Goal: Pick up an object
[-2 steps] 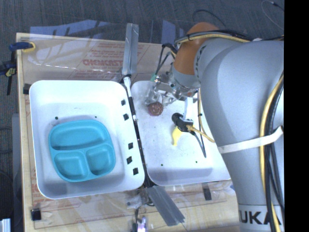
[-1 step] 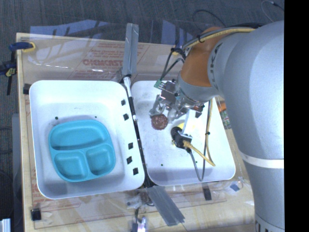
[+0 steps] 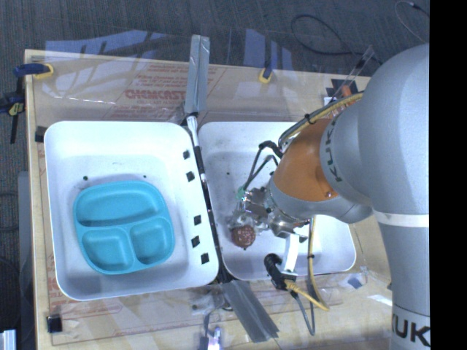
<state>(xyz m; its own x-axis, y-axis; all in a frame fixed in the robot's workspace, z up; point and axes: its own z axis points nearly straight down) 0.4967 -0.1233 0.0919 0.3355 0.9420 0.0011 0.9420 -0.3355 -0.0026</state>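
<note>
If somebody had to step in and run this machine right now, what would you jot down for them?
Gripper: down in the right bin, near its left side; whether the jaws are open or shut can't be made out.
Small brown round object: lies on the right bin's floor just below the gripper; a grasp isn't evident.
Blue divided tray: sits in the left bin.
Done: arm has reached into the bin.
Left: confirm a grasp and lift an object.

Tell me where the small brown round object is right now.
The small brown round object lies in the right white bin, near its left wall, just below the tool.
</note>
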